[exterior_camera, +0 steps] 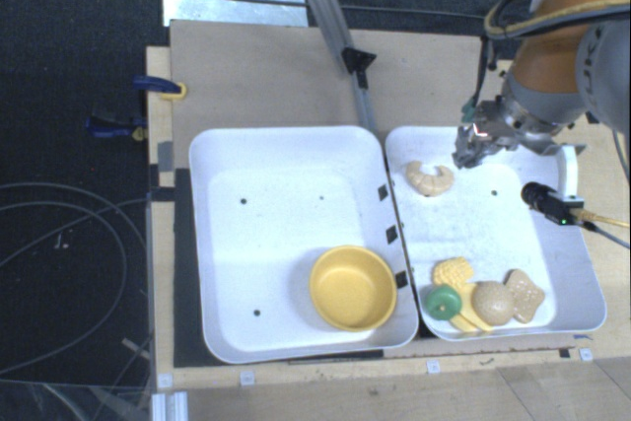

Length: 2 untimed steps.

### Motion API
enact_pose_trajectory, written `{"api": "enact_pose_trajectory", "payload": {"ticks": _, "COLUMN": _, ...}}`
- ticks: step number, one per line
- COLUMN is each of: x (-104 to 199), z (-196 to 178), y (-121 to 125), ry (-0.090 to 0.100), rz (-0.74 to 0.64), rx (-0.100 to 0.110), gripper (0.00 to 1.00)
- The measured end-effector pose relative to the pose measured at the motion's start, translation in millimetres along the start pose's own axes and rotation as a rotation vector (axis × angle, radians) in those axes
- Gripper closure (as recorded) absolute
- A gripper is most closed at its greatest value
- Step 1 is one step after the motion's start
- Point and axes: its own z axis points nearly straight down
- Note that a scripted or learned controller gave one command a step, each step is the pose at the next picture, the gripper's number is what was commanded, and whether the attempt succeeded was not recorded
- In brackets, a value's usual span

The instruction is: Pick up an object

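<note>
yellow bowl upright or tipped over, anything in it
Upright and empty: the yellow bowl sits in the left bin with its round opening facing up and only its bare yellow inside showing.

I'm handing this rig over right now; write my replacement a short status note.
Gripper: over the right bin, far end, beside the croissant; nothing seen held, finger state unclear.
Right bin near end: corn, green piece, tan round piece, waffle-like biscuit.
Left bin: yellow bowl.
Done: nothing picked.
Left: grasp and lift one object, likely the croissant.
</note>
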Motion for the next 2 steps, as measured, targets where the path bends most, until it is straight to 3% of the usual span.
{"api": "enact_pose_trajectory", "payload": {"ticks": 2, "x": 101.4, "z": 5.0, "y": 23.5, "ry": 0.003, "rz": -0.006, "rx": 0.003, "gripper": 1.0}}
